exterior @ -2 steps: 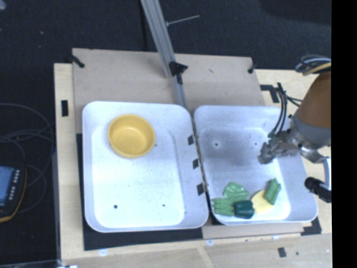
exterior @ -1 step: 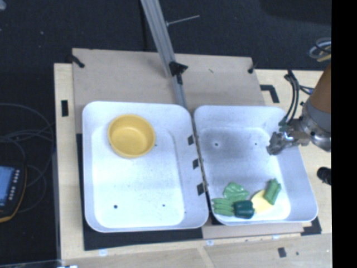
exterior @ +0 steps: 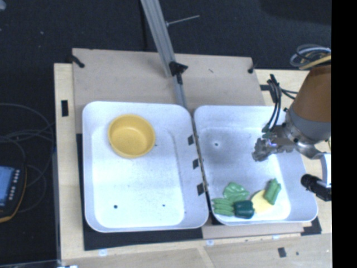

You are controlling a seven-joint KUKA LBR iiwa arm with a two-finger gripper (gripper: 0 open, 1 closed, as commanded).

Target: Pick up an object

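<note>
A yellow bowl (exterior: 131,135) sits in the upper left of the left bin (exterior: 100,205). In the right bin (exterior: 223,121), near its front edge, lies a cluster of small things: a light green leafy piece (exterior: 235,191), a green pod (exterior: 222,206), a dark green block (exterior: 243,208), a yellow piece (exterior: 260,202) and a green cylinder (exterior: 272,191). My gripper (exterior: 261,150) hangs over the right side of the right bin, above and behind that cluster, with nothing visible in it.
A grey metal pole (exterior: 159,29) slants in from the top to the gap between the bins. Cables (exterior: 274,96) run by the arm at the right. A handheld controller (exterior: 8,188) lies off the bench at the left.
</note>
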